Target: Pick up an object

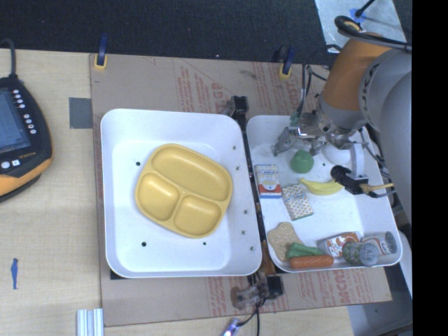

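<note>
- The gripper (302, 140) sits at the far edge of the right bin (276, 126), right above the green ball (302, 162). Can't tell whether it's clamped on anything or not.
- That ball looks small, light and smooth, so I'd guess it rolls; take it across the middle.
- The right bin also has a banana (320, 186), two small cartons (267, 179), a carrot (311, 262) and a can (360, 250) along the near edge.
- The left bin (115, 187) holds a yellow divided plate (183, 190), mid-bin.

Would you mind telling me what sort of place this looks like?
Probably a robotics lab bench: two white bins on clamped cardboard, toy food like a banana, and a teach pendant.
</note>
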Controlling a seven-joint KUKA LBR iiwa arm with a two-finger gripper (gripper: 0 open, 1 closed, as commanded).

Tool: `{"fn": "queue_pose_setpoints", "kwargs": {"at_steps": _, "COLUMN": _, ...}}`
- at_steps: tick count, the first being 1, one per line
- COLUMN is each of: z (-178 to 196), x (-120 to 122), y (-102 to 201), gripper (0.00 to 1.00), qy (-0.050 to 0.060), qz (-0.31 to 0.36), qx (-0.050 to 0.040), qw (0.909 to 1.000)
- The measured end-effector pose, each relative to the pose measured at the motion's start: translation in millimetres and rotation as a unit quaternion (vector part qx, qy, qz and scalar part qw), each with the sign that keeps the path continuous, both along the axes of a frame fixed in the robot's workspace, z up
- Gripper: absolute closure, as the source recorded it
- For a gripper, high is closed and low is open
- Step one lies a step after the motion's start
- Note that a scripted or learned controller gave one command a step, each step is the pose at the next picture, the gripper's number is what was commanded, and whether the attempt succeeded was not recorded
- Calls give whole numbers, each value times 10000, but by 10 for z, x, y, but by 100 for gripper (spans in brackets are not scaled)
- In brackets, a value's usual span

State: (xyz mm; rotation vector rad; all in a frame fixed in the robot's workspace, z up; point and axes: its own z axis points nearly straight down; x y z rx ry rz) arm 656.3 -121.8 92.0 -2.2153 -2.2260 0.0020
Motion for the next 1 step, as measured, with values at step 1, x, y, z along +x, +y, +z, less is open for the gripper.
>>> {"fn": "queue_pose_setpoints", "kwargs": {"at_steps": 1, "z": 3, "x": -15, "y": -253, "gripper": 0, "qy": -6, "qz": -16, "qx": -2, "qw": 10000}}
